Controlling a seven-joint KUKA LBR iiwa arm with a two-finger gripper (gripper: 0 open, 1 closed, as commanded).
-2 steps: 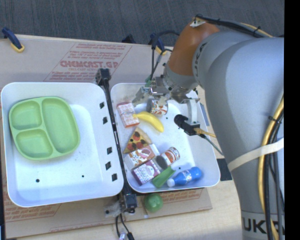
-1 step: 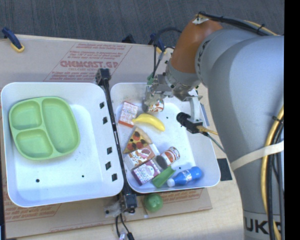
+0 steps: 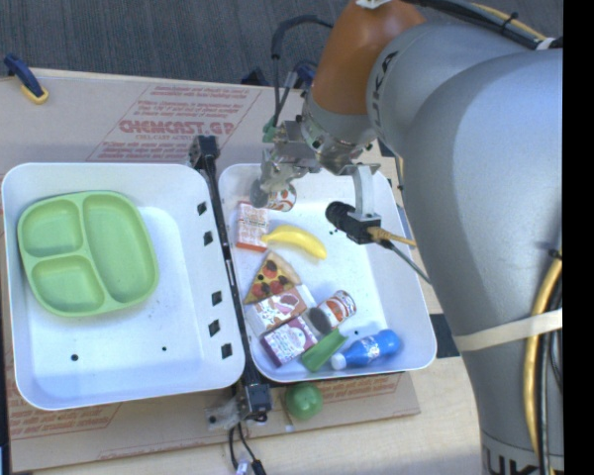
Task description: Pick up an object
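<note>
Pincer [image 3: 274, 191] low in rt bin [image 3: 401, 295] — nr banana [image 3: 297, 241].

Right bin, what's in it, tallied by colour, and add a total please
Right bin, by main colour:
Yellow: 1, the banana
Blue: 1, the bottle
Green: 1, the block
Red or maroon: 5, the pizza slice, can, two cartons, packet
Total: 8

The table [image 3: 445, 404] carries a printed cardboard sheet [image 3: 168, 117]. On the sheet sit two white bins: the left bin [image 3: 109, 364] and, touching it, the right bin [image 3: 406, 310]. A green ball [image 3: 302, 400] lies just beside the right bin's near edge.
</note>
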